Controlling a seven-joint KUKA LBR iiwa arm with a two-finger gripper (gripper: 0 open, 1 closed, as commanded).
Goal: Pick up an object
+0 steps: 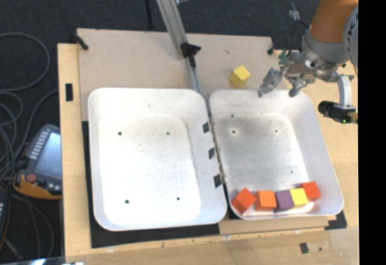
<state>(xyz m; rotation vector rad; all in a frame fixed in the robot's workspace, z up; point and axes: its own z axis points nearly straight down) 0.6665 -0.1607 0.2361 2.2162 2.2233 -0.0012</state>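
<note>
So we're hanging the gripper (280, 84) over the far edge of the right bin (322, 155), fingers spread wide and nothing between them.

The thing that matters for the next move: every cube inside a bin is sitting way down at the near wall, well apart from the claw. They're lined up in a row running left to right: orange-red cube (244, 199), orange cube (266, 198), purple cube (284, 200), yellow cube (299, 197), red cube (310, 190). They're touching or nearly touching each other and hugging the wall, so we're guessing a clean grab there is going to be tricky, with not much room for fingers on either side.

The other option is a lone yellow block (240, 75) sitting on the bare bench just past the far rim, to the left of the claw and much closer than the row. It's free all around, so that looks like the easier pick to us.

The left bin (102, 155) isn't holding any cubes, just specks of dirt.
</note>
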